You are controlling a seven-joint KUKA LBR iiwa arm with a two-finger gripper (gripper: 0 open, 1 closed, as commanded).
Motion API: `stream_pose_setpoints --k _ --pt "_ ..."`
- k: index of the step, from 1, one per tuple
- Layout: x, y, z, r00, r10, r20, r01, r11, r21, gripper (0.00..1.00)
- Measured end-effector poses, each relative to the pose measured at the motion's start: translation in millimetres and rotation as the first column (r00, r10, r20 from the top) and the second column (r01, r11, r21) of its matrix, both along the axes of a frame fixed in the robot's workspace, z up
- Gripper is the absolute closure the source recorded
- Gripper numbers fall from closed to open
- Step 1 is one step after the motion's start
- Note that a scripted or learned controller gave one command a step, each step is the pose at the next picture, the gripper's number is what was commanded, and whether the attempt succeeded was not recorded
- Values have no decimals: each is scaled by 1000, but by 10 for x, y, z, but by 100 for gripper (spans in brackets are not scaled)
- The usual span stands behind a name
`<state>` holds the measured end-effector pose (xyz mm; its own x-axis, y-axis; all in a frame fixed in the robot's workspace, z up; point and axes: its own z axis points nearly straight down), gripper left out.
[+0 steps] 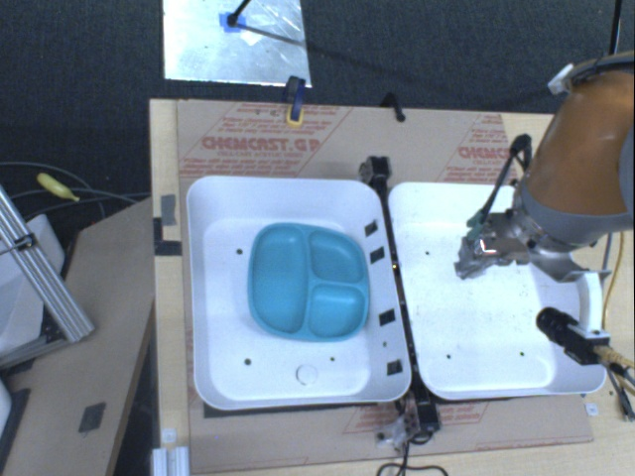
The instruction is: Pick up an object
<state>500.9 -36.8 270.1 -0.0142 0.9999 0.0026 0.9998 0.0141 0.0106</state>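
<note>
1. Plate (306,281), blue and split into three compartments, lies flat in the middle of the left bin (223,206), slightly nearer its right wall.
2. Gripper (474,258) hangs over the right bin (437,365), toward its far right corner, well apart from the plate; its state I cannot tell.
3. Judging by looks, the plate is light, stiff, smooth plastic, likely slippery.
4. Best hold is probably the raised rim or a divider ridge, pinched from above.
</note>
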Motion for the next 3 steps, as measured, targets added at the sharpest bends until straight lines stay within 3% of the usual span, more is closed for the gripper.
stream_pose_setpoints --k 1,2,3 --pt "60 706 -13 1000 -2 -8 2 1000 0 100" --pt "-136 1134 976 1000 -4 2 4 1000 2 100" --pt "-139 592 632 1000 -17 -10 17 1000 -3 100"
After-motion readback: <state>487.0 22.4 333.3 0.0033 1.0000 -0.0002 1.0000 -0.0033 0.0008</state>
